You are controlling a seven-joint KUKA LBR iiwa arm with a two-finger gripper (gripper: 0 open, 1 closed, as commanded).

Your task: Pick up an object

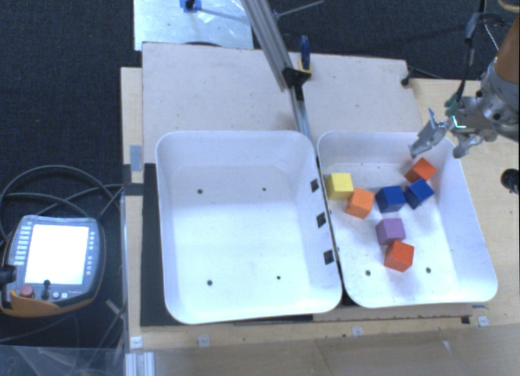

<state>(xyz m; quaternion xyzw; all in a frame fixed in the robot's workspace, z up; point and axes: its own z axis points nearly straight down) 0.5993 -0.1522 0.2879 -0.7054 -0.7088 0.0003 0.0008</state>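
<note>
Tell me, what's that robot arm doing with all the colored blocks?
The robot arm's gripper is at the far right corner of the right bin, spread open just above an orange block. It holds nothing yet. The other blocks lie loose in that bin: a yellow block, another orange one, two blue blocks, a purple block and a red-orange block. It looks as if it's about to try grabbing one.

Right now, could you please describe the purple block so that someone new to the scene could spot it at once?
Look in the right-hand bin, the one holding all the blocks. Near its middle, the purple block sits just below a blue block and just above a red-orange block. It is the only purple piece there.
</note>
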